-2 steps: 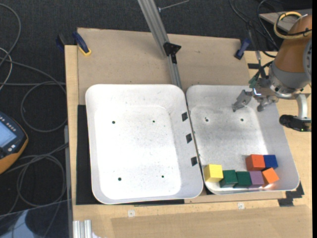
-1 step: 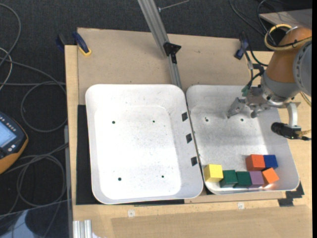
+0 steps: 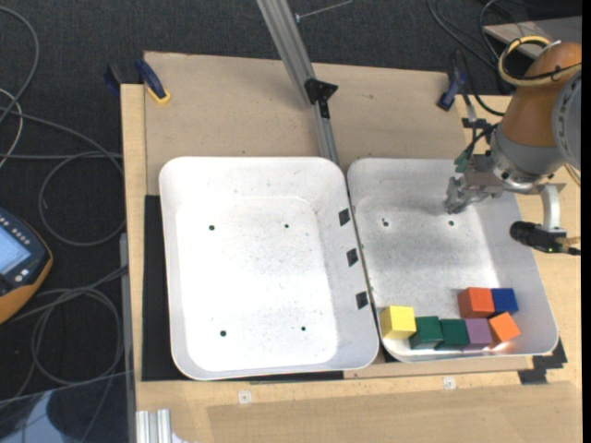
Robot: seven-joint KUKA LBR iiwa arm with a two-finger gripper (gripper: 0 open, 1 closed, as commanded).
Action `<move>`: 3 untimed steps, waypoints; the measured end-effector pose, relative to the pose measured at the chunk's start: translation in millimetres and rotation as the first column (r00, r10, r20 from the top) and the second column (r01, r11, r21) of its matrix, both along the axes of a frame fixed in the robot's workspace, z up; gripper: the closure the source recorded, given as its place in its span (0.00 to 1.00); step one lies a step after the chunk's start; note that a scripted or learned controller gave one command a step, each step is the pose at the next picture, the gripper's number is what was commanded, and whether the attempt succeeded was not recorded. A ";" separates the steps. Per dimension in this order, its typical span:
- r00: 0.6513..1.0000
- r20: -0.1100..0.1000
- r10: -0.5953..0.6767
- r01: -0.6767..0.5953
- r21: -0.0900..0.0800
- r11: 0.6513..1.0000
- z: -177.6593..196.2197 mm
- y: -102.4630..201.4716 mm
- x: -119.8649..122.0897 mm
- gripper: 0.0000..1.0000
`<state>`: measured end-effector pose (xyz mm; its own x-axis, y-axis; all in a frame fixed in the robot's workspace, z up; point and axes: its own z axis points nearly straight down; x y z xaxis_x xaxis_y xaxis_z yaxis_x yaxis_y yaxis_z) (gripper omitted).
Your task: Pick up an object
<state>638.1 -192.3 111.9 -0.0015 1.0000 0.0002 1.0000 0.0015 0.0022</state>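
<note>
Blocks (image 3: pixel 452 321) cluster in the right bin's (image 3: pixel 406 247) near corner, well below and apart from your end effector (image 3: pixel 458 198), which hovers over bare bin floor. It holds nothing. You are at the approach step; next, travel toward the cluster and descend.

One fixed cam above the bench (image 3: pixel 249 90), angled down, both bins (image 3: pixel 185 247) in frame, arm (image 3: pixel 540 109) entering at right.

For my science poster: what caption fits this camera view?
Robot gripper hovers over the right bin, far from the colored blocks clustered at its near edge.
</note>
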 end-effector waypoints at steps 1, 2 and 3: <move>1.000 0.006 -0.001 0.001 -0.003 1.000 53.2 -8.7 7.2 1.00; 1.000 0.008 0.000 0.000 -0.004 1.000 119.0 -12.0 8.6 1.00; 1.000 0.007 0.001 -0.001 -0.003 1.000 171.2 -9.7 19.9 1.00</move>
